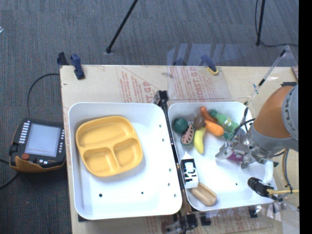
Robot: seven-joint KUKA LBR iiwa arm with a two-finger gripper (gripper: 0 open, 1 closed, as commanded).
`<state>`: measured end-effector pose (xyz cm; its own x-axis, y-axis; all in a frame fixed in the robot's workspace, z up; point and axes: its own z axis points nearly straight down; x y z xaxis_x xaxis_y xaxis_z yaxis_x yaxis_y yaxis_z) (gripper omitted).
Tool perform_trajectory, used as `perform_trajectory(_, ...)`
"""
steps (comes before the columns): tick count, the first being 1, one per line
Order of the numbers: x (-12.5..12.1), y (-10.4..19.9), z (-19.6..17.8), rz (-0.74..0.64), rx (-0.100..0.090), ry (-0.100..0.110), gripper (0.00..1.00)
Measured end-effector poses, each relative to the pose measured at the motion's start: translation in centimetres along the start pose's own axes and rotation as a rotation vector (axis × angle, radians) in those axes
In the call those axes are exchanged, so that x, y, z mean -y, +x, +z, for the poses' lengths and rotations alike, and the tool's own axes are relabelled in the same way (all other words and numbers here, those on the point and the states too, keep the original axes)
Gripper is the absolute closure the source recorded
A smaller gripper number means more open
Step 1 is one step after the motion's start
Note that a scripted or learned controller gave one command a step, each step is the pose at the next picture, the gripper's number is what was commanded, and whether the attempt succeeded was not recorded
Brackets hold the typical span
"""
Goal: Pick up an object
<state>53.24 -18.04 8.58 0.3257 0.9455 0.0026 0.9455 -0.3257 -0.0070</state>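
Observation:
My gripper hangs low over the right part of the right bin, on the grey arm with the orange band. A small purple thing peeks out right under it, mostly hidden. To its left lie a yellow banana, an orange carrot, a green bottle, a dark green ball and a brown fruit slice. Near the bin's front lie a tan bread roll and a black-and-white box.
The left bin holds a yellow divided plate. A teach pendant lies off the bench at the left. Blue clamps grip the bench's far edge. Tripod legs stand on the carpet behind.

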Motion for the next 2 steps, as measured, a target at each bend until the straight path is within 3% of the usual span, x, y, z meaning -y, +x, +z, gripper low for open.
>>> perform_trajectory(1, 0.1, -0.1, -0.9, 0.005, -0.003, 0.006, 1.0)
perform_trajectory(2, -0.2, -2.1, -7.6, 0.19, 0.001, -0.004, 1.0)
